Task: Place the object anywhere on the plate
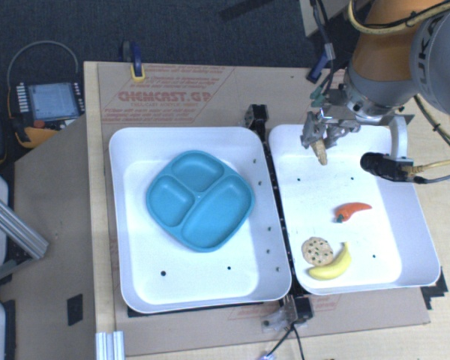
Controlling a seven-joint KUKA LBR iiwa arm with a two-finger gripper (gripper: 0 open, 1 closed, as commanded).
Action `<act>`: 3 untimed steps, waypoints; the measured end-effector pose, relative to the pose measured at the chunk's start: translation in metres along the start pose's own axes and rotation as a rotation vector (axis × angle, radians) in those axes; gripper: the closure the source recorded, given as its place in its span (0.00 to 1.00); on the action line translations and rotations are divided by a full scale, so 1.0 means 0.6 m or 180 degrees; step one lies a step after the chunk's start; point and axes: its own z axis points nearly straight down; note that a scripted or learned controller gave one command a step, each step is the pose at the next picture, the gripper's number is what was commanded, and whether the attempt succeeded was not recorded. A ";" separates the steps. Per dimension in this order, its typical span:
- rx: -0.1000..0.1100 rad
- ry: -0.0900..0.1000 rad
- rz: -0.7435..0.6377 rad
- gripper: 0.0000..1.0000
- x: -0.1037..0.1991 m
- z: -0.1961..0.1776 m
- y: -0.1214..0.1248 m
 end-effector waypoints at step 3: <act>-0.0004 0.0001 -0.0004 1.00 0.252 0.001 -0.085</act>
